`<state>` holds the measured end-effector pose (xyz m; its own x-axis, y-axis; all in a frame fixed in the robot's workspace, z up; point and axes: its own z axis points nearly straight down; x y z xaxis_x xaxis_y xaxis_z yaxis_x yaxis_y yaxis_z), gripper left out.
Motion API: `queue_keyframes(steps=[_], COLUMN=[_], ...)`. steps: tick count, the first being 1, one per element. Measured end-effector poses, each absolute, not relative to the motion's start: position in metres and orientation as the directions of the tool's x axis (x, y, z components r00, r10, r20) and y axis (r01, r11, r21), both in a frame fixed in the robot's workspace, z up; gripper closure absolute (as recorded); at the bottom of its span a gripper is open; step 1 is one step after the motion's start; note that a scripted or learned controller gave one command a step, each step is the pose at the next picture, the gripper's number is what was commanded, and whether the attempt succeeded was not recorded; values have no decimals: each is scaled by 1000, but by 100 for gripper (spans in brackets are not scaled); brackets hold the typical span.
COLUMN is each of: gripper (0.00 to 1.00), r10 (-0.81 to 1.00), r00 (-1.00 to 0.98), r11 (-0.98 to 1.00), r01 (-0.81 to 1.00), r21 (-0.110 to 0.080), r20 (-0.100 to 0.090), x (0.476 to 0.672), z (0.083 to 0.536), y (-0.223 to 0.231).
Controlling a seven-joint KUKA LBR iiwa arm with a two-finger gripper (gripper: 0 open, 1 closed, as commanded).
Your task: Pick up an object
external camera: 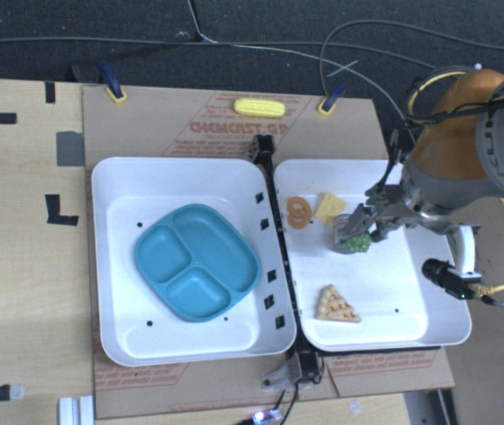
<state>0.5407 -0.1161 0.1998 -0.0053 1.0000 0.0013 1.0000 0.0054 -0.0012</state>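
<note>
Broccoli (358, 243) sits directly under the claw (354, 231), whose state I cannot tell, so the pick looks begun but unfinished, with lifting left.

Bins (119, 237): white. Divided plate (197, 261): blue. Corn cob (259, 107): yellow. Pretzel (298, 212): orange-brown. Cheese wedge (329, 206): pale yellow. Pizza slice (336, 305): tan, red-dotted. Broccoli (356, 243): green.

Overhead, slanted (fixed) above bins (110, 264)
</note>
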Motion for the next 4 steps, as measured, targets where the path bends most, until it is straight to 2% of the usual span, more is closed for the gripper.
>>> queue_keyframes(steps=[3,4], gripper=[100,100], r10=[1000,1000], r00=[-6,-7], r11=[6,7], r01=[1000,1000], r21=[-2,0], r20=[0,2], x=[539,534], z=[199,225], y=[58,103])
